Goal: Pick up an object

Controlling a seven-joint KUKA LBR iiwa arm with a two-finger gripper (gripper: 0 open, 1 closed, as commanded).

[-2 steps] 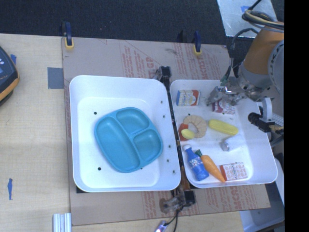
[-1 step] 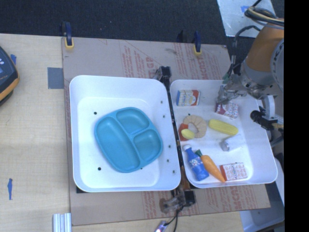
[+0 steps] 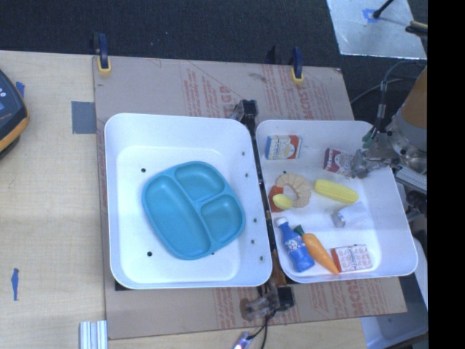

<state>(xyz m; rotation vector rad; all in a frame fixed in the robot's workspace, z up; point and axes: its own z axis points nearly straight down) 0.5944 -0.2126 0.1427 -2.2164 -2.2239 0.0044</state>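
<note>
The right bin (image 3: 396, 217) holds several small objects. Along its back are a white and blue carton (image 3: 282, 147) and a red and white packet (image 3: 335, 158). In the middle lie a yellow corn cob (image 3: 335, 191), a beige ring-shaped piece (image 3: 297, 188) and a small grey piece (image 3: 340, 217). A blue bottle (image 3: 294, 245), an orange carrot (image 3: 320, 253) and a red and white box (image 3: 352, 258) lie at the front. My gripper (image 3: 360, 166) hangs over the bin's back right corner, just right of the red and white packet and above the corn cob. Nothing shows in its grasp.
The left bin (image 3: 123, 195) carries a blue divided plate (image 3: 192, 209). A small red and yellow item (image 3: 279, 198) lies by the right bin's left wall. The arm (image 3: 407, 133) enters from the right over that bin's rim. Clamps stand at the board's back edge.
</note>
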